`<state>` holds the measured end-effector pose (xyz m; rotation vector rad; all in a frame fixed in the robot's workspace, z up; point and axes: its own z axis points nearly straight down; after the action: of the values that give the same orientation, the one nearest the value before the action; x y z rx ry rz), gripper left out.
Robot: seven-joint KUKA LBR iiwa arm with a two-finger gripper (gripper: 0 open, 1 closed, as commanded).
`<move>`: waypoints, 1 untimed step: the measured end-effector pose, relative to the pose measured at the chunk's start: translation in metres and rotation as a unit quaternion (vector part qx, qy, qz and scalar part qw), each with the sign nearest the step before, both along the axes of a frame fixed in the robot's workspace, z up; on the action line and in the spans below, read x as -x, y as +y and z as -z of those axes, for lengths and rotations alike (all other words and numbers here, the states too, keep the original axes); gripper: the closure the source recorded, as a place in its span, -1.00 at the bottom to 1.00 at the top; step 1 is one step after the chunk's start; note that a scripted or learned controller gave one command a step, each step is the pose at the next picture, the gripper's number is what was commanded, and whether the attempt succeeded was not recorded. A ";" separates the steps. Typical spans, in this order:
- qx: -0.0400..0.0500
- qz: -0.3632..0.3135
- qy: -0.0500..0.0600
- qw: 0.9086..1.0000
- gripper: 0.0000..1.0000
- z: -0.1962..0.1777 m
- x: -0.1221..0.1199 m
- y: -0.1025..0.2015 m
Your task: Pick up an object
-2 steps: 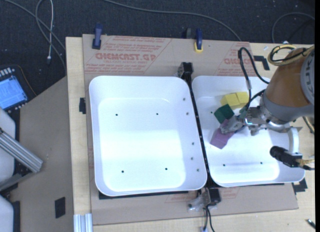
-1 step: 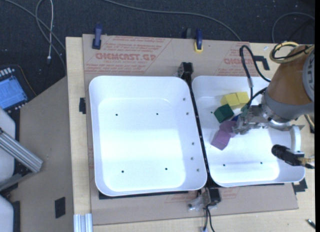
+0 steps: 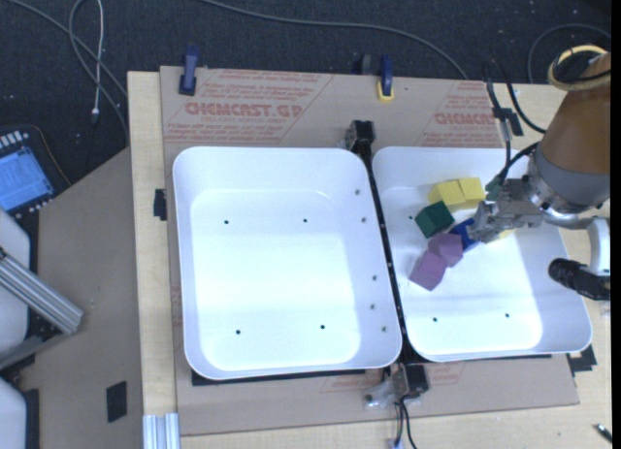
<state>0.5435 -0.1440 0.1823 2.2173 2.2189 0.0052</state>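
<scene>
A wooden table [image 3: 146,243] seen from above at a slant, standing on dark carpet. A sheet of brown cardboard printed with red lettering [image 3: 243,108] lies across the table top, held at its far edge by two blue clamps [image 3: 189,71]. On the cardboard sit two shallow white bins side by side, their inner rims almost touching. The left bin [image 3: 281,263] is the larger shape in the picture, with four small dark dots on its floor. The right bin [image 3: 485,321] holds a small cluster of blocks in its far half.

The robot arm [image 3: 582,137] comes in from the right edge, orange above and grey below, reaching over the right bin's far right corner. Its gripper [image 3: 490,216] hangs at the right-hand side of the block cluster, right up against it. Metal parts and dark cables crowd this spot, and whether the fingers are apart or closed cannot be told.

The blocks, in order of size: a purple block [image 3: 437,261], tilted, nearest the viewer, lying toward the middle of the bin floor; a yellow block [image 3: 458,191] at the far side of the cluster; a dark green cube [image 3: 434,218] to the left, between the yellow and the purple and touching or nearly touching both; and a blue piece [image 3: 464,235], mostly hidden beside the gripper, wedged between the purple block and the metal.

Off the table, white cables [image 3: 87,20] loop across the carpet at upper left, and a blue device [image 3: 21,177] sits at the left edge.
</scene>
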 end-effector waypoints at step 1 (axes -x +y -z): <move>0.000 0.000 0.001 1.000 1.00 -0.045 0.005 -0.003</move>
<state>0.5381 -0.1472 0.2273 2.2192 2.2188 0.0039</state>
